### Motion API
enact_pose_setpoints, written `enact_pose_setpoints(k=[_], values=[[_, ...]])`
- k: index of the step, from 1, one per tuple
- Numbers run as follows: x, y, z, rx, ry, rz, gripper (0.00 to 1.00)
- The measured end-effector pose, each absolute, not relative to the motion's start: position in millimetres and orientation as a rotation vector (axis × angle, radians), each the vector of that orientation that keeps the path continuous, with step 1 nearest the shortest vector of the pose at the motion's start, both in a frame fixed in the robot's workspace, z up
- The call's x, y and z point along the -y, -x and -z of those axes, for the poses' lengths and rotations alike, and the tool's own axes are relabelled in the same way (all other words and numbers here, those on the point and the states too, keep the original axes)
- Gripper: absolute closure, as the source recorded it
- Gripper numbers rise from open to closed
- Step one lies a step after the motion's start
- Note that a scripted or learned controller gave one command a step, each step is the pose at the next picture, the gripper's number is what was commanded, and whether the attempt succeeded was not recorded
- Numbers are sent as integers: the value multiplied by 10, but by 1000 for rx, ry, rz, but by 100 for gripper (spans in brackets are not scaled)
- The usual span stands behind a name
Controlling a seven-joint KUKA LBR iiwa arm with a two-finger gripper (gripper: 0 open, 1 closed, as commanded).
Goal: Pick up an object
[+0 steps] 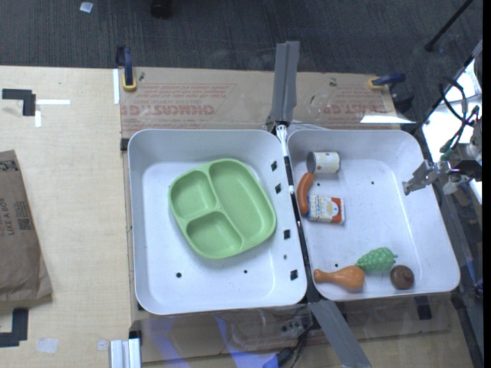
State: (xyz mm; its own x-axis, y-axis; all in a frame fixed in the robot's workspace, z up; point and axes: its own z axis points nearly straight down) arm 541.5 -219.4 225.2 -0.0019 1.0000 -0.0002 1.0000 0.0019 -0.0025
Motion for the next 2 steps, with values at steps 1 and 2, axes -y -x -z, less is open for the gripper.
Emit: enact_pose_setpoints(k=[1, 2], values=[[1531, -5834, -1891, 2331, 2104, -4, 0], [1055, -5777, -1449, 2690, 1621, -1, 0]])
